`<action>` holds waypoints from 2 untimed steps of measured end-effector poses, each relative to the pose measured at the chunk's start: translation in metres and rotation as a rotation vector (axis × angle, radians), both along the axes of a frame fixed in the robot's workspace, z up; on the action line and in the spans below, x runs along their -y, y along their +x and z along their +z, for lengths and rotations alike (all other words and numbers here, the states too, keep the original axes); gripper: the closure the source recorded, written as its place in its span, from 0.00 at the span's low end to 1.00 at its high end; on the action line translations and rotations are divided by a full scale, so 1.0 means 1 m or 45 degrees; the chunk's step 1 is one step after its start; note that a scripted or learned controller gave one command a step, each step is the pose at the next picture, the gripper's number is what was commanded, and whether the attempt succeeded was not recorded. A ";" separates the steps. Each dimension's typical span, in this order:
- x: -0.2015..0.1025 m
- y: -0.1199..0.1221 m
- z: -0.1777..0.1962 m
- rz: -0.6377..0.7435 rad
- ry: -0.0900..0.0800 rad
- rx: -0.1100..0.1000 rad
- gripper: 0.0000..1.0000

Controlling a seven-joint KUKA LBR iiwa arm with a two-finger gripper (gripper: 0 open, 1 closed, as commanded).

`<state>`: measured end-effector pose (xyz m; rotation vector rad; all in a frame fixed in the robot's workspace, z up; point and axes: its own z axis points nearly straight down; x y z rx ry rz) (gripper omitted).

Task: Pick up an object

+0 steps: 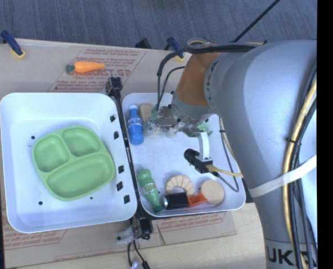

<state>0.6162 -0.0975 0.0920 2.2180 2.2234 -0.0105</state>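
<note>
The small blue plastic bottle with a white cap (135, 126) lies along the right bin's (238, 198) left wall; it looks light, stiff and slippery, best pinched across its middle. Just right of it the gripper (165, 122) hangs low, and I cannot tell how its fingers stand.

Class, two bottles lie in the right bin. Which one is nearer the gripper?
The blue bottle, at the bin's upper left beside the gripper. The green bottle lies lower down, near the bottom edge.

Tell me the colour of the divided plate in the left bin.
Light green; the divided plate lies in the white left bin, seen plainly in the camera view.
</note>
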 end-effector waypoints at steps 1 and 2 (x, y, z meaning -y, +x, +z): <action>0.000 0.000 0.000 0.000 0.000 0.000 0.00; 0.000 0.000 0.000 0.000 0.000 0.000 0.00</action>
